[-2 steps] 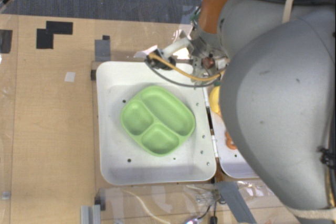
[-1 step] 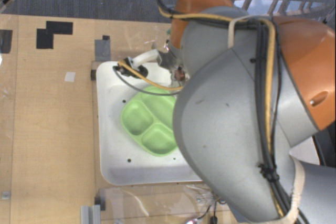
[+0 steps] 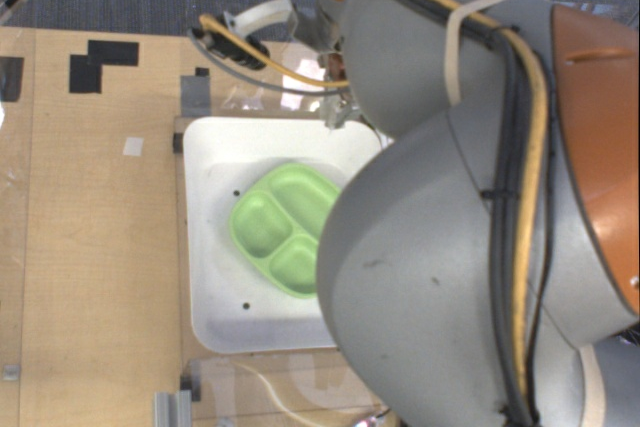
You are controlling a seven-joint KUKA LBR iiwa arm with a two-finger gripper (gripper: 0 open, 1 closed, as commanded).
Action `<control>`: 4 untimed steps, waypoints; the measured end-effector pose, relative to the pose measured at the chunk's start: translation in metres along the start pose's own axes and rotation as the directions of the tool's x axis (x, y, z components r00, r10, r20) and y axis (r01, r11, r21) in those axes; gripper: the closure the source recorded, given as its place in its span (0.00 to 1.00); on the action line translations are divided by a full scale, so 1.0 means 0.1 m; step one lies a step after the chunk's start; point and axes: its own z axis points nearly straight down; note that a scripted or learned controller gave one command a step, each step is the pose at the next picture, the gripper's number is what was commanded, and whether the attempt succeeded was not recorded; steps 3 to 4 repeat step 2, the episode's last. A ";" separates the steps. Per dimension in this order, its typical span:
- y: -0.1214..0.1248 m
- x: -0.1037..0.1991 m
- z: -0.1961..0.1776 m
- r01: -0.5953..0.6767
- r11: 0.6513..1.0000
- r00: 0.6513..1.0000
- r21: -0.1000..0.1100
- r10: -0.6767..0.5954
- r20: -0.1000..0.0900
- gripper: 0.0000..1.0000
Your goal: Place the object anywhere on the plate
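Plate (image 3: 276, 227), green and divided into compartments, lies in a white bin (image 3: 205, 245) at the frame's centre, partly hidden by the grey arm (image 3: 450, 215) that fills the right side. Whether the gripper is spread or pressed together cannot be told, nor where the object is. A good placement would come straight down over the plate. Cables (image 3: 245, 50) loop at the upper centre, above the wooden counter (image 3: 90, 245).

My view's mostly blocked by the arm (image 3: 470, 185), which runs off the top, right and bottom edges. It covers the right side of the white bin (image 3: 205, 245) and the right edge of the green plate (image 3: 275, 225). I can't make out the gripper's fingers.
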 end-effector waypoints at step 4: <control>-0.10 0.20 -1.41 0.050 0.999 0.999 0.000 -0.050 -0.001 1.00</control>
